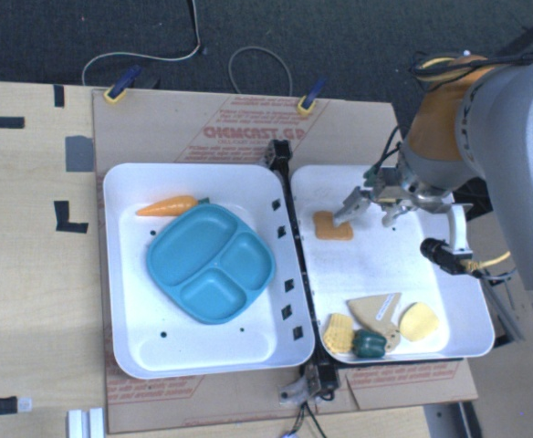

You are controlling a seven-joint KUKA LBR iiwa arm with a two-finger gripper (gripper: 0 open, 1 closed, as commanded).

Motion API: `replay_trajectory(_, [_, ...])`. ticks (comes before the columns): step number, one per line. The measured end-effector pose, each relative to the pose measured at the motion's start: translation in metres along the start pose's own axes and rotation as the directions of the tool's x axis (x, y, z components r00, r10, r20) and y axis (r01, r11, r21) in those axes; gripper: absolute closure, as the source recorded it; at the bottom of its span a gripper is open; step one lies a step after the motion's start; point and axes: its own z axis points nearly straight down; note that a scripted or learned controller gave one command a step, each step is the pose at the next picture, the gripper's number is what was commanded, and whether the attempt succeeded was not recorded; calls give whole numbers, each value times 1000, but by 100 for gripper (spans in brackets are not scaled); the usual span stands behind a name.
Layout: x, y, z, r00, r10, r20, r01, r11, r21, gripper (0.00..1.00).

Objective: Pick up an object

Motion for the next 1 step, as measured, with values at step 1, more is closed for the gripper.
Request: replay_trajectory(1, [31,32,66,1000,-3,2,3,1000,-2,0])
